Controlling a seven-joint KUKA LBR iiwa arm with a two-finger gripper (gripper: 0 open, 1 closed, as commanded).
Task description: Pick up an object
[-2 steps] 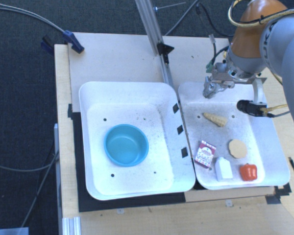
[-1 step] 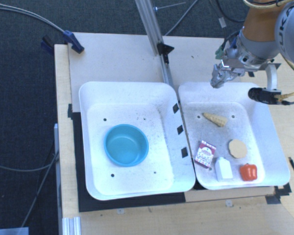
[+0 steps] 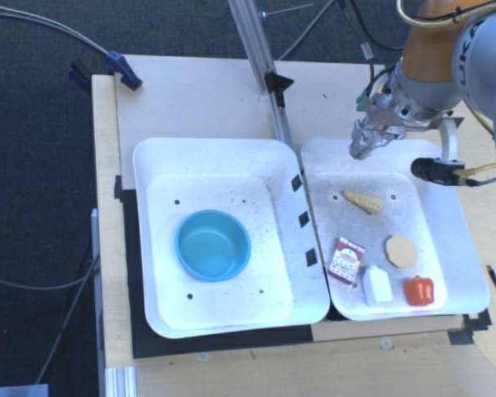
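Nearest me, well below the end effector and toward the front rim of the right-hand shallow white bin, lie four small things close together; a red pepper-shaped toy, a small white block just to its left, a red-and-white printed packet left again, and a round tan biscuit-like disc just behind the block; a little farther back, and closest under the end effector, rests a pale cone-shaped piece, lying on its side and apart from the rest. Off to the end effector's lower left, in the other white bin, sits a round blue plastic bowl, well away.

Any of these would serve as the thing to pick up; to my eye the cone is the sensible choice, since it lies alone with bare bin floor on both sides, whereas the front cluster is crowded enough that a finger could nudge a neighbour. I would judge that a good try means coming straight down over the cone's middle, fingers set across its narrow width rather than along its length, and low enough to catch it before closing.

Farthest back, the end effector hangs over the rear rim of the right bin, touching none of the objects; nothing is between its tips, and how far apart they stand I cannot tell from here; the pale surface stretches beyond.
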